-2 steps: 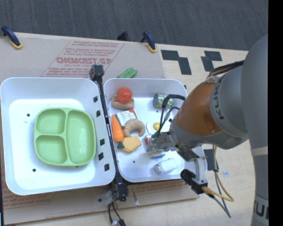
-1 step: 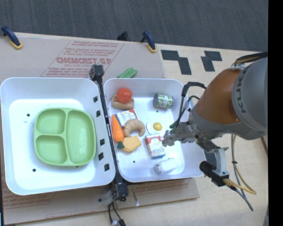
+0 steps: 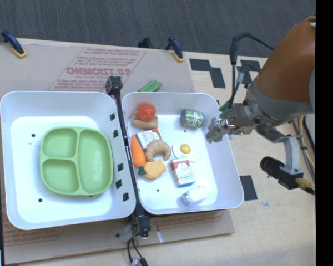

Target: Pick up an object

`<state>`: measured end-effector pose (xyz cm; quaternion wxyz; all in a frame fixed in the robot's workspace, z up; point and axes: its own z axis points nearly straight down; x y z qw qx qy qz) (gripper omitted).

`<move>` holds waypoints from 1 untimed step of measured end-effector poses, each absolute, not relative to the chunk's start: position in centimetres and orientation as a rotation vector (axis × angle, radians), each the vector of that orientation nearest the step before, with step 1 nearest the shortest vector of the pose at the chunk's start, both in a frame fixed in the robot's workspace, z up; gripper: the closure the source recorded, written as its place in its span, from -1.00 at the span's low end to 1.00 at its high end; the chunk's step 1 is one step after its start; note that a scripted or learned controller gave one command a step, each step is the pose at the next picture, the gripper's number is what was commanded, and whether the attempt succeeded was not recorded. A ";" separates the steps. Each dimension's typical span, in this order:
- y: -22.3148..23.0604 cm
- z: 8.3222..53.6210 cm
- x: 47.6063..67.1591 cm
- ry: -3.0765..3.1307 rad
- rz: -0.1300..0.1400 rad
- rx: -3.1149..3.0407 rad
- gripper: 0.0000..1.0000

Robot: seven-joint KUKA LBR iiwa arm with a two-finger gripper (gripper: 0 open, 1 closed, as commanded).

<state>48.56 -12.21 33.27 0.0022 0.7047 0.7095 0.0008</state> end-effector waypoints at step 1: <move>-16.0 22.3 48.9 2.229 -0.003 2.218 1.00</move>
